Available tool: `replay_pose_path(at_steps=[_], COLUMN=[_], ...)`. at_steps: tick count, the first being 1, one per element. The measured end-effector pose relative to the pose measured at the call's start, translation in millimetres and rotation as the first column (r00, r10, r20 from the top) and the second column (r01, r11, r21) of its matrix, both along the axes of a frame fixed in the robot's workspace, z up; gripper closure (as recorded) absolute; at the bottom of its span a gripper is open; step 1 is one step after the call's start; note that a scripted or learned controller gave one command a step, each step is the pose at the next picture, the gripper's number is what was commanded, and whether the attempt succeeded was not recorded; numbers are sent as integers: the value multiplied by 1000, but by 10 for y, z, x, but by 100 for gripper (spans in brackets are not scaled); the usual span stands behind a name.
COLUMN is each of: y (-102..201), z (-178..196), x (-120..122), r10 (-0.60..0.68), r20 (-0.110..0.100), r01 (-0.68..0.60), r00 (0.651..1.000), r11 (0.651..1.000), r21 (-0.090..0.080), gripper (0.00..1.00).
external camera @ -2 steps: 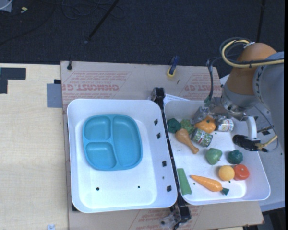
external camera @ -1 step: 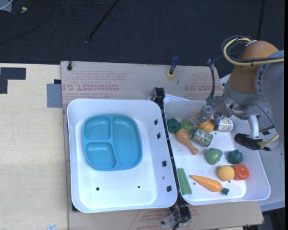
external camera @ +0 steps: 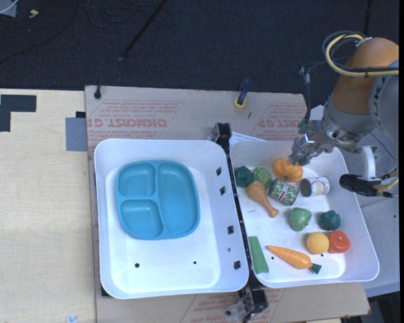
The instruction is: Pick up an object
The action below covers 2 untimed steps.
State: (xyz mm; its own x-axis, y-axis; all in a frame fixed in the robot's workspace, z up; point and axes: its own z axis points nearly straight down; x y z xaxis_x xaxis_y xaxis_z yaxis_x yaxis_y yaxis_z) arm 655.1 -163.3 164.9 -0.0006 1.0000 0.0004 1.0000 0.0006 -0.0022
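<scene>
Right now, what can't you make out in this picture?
- Claw: open or shut unclear; fingers too small, blurred against the round orange toy, camera view.
- Green-labelled can: label print too small.
- Grey arm with orange band: cut off at the right.

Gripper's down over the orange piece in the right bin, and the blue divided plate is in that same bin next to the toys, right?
Not quite. The camera view shows the blue divided plate alone in the left bin. The gripper is indeed over the orange piece in the right bin.
</scene>
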Motion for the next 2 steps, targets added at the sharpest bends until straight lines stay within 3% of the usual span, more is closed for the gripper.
replay_pose_path(at_steps=[1,2], y=[72,66], z=[477,609], x=[66,70], r10=[1,3], r20=[2,-1], r01=[-1,-3], r00=[1000,1000], r11=[1000,1000], r21=[0,0], gripper=[100,100])
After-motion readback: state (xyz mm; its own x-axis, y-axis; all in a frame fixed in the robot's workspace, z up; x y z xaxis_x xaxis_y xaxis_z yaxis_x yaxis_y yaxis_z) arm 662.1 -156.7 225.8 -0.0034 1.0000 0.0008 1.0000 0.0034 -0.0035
